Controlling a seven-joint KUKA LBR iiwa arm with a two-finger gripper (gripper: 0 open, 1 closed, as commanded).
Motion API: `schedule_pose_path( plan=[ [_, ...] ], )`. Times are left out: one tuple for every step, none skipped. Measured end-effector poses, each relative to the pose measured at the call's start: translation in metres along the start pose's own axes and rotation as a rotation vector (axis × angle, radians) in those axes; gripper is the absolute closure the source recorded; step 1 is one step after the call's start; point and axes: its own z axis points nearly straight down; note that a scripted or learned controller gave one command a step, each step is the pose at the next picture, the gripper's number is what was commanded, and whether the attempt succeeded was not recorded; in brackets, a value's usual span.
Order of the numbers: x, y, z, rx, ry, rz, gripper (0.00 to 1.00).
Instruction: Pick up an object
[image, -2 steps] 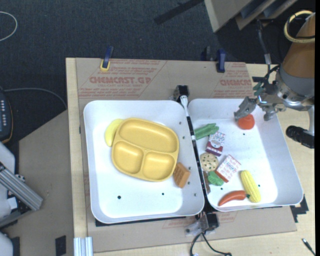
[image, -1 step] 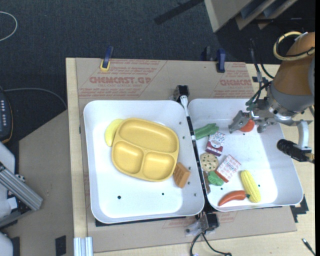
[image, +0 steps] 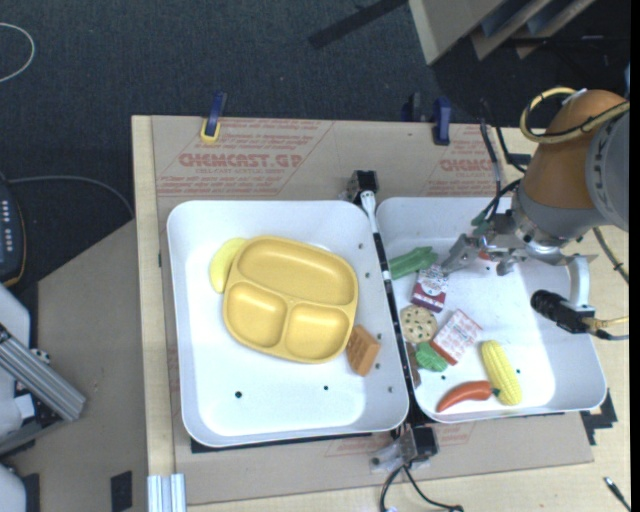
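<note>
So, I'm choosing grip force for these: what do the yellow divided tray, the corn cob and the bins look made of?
The yellow divided tray looks like moulded plastic: smooth, one even colour, rounded compartments with soft glare. The corn cob seems a plastic toy, evenly yellow with a slight sheen; hard or soft, I cannot tell. The bins look like thin matte white plastic with rounded rims.

Grey arm (image: 612, 180) with a rounded orange band (image: 560, 150). Yellow cable (image: 545, 100) loops over the band's top, thin black cables alongside. Metallic silver gripper (image: 468, 250), a red spot near its base. Black cylindrical part (image: 556, 310), possibly a connector, on a white bracket.
</note>
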Motion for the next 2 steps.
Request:
schedule_pose_path(
  plan=[
    [0.001,0.002,0.030,-0.006,0.002,0.001,0.00],
    [0.001,0.006,0.015,-0.017,0.001,0.000,1.00]
  ],
)
